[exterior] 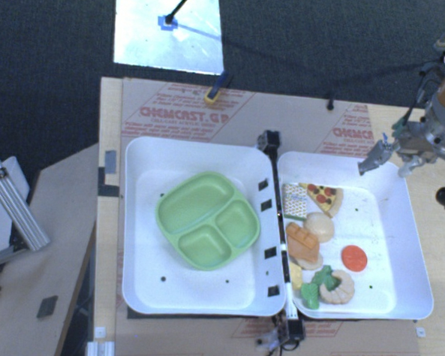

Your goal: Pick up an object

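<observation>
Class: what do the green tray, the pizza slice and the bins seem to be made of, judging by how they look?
Green tray: likely moulded plastic, with one even pale colour, rounded compartments and a soft sheen.
Pizza slice: probably toy plastic or rubber, with flat bright colours and clean edges; which one is unclear.
Bins: seemingly thin formed white plastic, smooth and slightly glossy, with rounded corners.

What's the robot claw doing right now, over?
Gripper open, holding nothing, above right bin's far edge. Toy food untouched: pizza slice, red disc. Nothing in the way.

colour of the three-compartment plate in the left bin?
Light green three-compartment plastic plate, plain, clearest in the camera view.
</observation>
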Robot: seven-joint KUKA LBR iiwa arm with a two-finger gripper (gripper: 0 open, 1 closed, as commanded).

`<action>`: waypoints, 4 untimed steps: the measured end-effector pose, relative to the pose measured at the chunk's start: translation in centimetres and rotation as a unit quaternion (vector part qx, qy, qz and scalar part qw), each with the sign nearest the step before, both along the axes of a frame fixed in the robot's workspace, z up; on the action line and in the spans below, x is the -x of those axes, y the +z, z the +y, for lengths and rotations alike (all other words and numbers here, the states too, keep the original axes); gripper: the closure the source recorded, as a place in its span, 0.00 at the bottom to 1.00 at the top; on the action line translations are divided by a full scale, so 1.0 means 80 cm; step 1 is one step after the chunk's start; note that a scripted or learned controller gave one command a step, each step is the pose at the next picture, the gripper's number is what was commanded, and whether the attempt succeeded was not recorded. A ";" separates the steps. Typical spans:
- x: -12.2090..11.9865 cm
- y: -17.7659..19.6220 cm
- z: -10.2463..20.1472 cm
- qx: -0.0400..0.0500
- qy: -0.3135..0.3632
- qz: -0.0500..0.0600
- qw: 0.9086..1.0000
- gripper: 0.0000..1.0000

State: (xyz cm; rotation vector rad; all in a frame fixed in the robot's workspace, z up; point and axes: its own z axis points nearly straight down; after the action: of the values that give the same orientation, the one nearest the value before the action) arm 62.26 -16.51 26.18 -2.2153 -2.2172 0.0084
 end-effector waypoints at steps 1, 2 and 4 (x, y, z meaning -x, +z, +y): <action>-0.002 0.008 0.000 0.001 0.001 -0.005 1.000 0.00; 0.006 -0.056 -0.010 0.001 0.000 -0.003 1.000 0.00; -0.013 -0.171 -0.004 0.000 0.002 -0.004 1.000 0.00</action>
State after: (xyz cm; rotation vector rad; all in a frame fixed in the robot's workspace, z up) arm 63.27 -16.87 12.51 -2.2143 -2.2262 0.0016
